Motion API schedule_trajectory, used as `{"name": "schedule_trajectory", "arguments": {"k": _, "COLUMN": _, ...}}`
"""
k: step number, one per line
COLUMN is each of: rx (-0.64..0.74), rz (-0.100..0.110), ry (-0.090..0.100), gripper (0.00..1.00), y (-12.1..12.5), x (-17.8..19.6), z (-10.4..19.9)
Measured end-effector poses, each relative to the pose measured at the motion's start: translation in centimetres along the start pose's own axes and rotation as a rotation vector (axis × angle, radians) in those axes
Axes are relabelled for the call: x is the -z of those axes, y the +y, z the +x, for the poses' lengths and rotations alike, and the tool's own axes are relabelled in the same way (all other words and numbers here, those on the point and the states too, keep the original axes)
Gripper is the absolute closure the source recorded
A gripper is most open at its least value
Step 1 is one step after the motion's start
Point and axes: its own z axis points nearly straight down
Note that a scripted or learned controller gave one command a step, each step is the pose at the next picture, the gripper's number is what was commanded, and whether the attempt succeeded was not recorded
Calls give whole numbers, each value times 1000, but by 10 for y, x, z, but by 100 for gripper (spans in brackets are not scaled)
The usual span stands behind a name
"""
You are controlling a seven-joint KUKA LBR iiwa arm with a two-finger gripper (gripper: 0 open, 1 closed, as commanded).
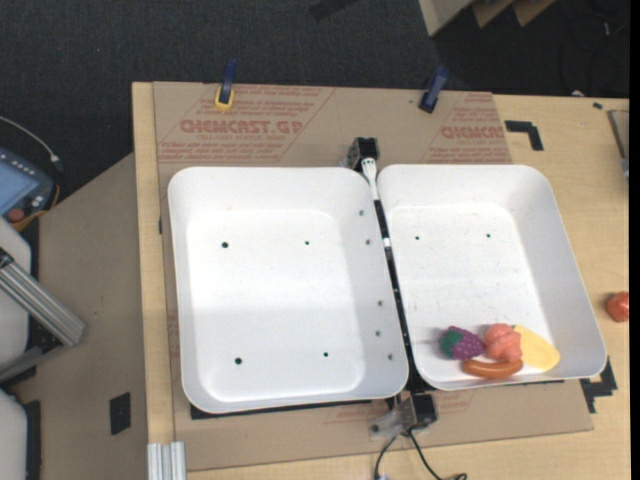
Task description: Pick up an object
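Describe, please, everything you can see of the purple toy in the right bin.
The purple toy looks like a small bunch of grapes: a knobbly, glossy cluster, seemingly plastic, with a speck of green on its left edge. It lies on the floor of the right bin, in the near corner area, leftmost in a tight group of toys. Its right side touches or nearly touches the orange-pink toy, and the orange sausage-shaped toy lies just in front of it.

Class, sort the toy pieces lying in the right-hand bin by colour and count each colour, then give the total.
Purple: 1, the grape bunch
Pinkish-orange: 1, the lumpy piece
Yellow: 1, the flat piece
Orange-red: 1, the sausage shape
Total: 4, clustered in the right bin near its front edge.
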Motion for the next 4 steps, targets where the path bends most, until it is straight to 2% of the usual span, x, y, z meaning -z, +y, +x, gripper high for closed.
{"name": "schedule_trajectory", "arguments": {"k": 1, "rx": -1, "rz": 16, "ry": 4, "gripper": 100, "y": 66, "x": -95, "z": -14}}
{"name": "schedule_trajectory", "arguments": {"k": 2, "rx": -7, "rz": 13, "ry": 3, "gripper": 100, "y": 62, "x": -135, "z": -78}}
{"name": "schedule_trajectory", "arguments": {"k": 3, "rx": -4, "rz": 12, "ry": 4, "gripper": 100, "y": 30, "x": -159, "z": -93}}
{"name": "schedule_trajectory", "arguments": {"k": 4, "rx": 6, "rz": 20, "ry": 10, "gripper": 100, "y": 53, "x": -284, "z": -21}}
